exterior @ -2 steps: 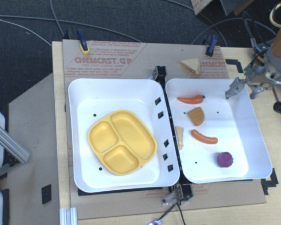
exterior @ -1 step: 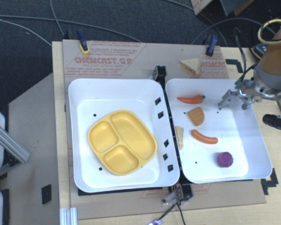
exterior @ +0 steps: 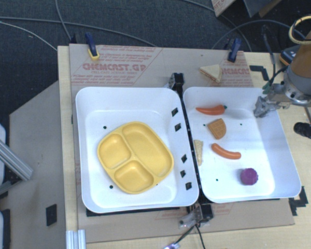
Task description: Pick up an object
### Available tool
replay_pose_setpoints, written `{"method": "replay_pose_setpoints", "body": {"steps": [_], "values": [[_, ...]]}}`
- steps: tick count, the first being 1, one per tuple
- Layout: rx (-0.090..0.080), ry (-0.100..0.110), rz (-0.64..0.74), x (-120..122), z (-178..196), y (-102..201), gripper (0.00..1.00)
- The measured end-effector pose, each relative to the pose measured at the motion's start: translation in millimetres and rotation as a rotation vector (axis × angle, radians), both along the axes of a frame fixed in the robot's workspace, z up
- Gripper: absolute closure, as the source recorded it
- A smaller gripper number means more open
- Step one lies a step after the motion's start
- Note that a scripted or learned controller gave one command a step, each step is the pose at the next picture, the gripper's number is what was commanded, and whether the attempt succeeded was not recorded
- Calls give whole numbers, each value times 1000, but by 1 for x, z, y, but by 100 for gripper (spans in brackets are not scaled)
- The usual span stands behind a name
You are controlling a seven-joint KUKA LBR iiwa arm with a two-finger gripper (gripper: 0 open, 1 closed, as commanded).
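White plastic forms two shallow bins side by side on a brown desk (exterior: pixel 119 66). The left bin (exterior: pixel 88 108) holds a yellow divided plate (exterior: pixel 135 156) with three compartments, lying flat near the bin's middle. The right bin (exterior: pixel 280 154) holds five toy foods, all apart from one another: a red chilli pepper (exterior: pixel 211 109) near the far edge, a tan cracker-like piece (exterior: pixel 216 128) just below it, a pale wedge (exterior: pixel 198 152) against the left wall, an orange sausage (exterior: pixel 226 151) at the middle, and a purple fruit (exterior: pixel 249 176) toward the near right corner. A sandwich wedge (exterior: pixel 211 72) lies on the desk beyond the right bin. The gripper (exterior: pixel 263 108) hangs over the right bin's far right corner; whether it is spread or closed cannot be told.
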State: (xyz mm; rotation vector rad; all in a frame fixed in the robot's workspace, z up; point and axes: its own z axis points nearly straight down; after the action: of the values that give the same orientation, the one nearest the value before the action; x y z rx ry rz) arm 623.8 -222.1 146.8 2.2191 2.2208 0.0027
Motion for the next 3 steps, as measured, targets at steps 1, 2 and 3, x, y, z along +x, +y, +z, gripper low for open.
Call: {"method": "replay_pose_setpoints", "body": {"steps": [1,2,3], "values": [[-2,-4,0,-5,53,6,100],[-2,-5,0,-3,104,6,100],[2,3,4,-1,100,49,100]]}}
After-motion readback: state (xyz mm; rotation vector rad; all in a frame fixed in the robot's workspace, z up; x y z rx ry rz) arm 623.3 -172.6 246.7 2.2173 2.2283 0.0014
